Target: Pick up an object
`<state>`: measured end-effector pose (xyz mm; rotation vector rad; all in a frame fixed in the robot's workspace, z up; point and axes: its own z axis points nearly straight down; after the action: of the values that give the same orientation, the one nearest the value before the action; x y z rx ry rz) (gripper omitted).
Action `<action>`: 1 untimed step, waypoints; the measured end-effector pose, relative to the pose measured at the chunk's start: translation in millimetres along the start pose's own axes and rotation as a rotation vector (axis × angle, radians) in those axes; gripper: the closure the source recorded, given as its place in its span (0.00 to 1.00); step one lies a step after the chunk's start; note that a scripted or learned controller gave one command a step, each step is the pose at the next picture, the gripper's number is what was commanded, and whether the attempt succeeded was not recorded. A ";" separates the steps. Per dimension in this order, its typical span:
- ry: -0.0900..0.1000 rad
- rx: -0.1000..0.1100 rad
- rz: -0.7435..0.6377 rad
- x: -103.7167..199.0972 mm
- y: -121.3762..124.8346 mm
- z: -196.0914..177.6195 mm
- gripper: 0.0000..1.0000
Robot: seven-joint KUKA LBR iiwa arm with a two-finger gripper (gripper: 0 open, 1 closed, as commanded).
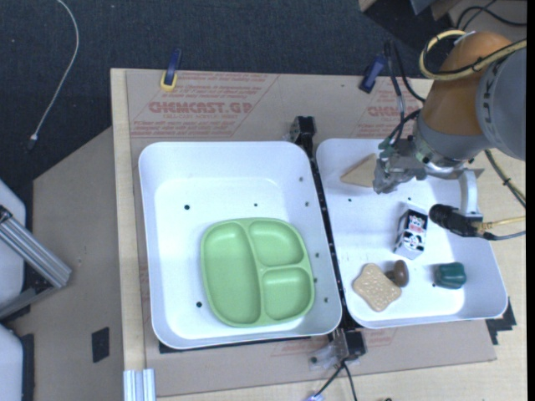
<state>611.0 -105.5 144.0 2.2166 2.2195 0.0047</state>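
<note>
I count one green divided plate (255,271) in the left bin, well left of the gripper (386,179). Below it: one cracker (376,286), one brown lump (399,272), one carton (411,230), one green block (450,275). One tan wedge (359,172) sits just beside it; its grip I can't tell.

Bright, even light; soft shadows; slightly grainy

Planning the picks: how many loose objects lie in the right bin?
5: tan wedge by the hand, small carton mid-bin, cracker, brown piece touching it, green object. The arm may hide more.
</note>
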 end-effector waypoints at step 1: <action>-0.001 -0.003 0.001 -7.5 5.5 -61.4 1.00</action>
<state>616.2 -112.9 205.4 2.2155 2.2168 0.0068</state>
